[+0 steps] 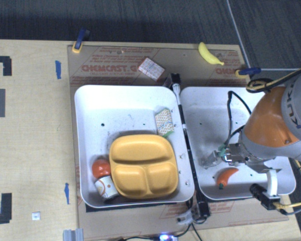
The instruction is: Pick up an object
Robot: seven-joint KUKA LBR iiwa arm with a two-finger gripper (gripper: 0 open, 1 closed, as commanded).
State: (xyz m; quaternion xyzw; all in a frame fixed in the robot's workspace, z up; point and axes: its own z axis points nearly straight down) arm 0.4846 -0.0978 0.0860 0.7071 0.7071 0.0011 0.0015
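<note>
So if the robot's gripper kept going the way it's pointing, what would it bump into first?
The gripper points left and down into the right bin. It would probably meet that bin's white floor first, just above the orange carrot-like toy. Depth is hard to judge from this slanted view.

A light wooden bench (pixel 30 149) carries black square markings and small blue tape pieces (pixel 57 69). Behind it lies a dark grey floor (pixel 140 9), probably carpet. Brown cardboard (pixel 115 64) lies under the bins.

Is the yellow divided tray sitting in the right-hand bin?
No. The yellow tray lies in the left bin, beside a small patterned packet.
</note>
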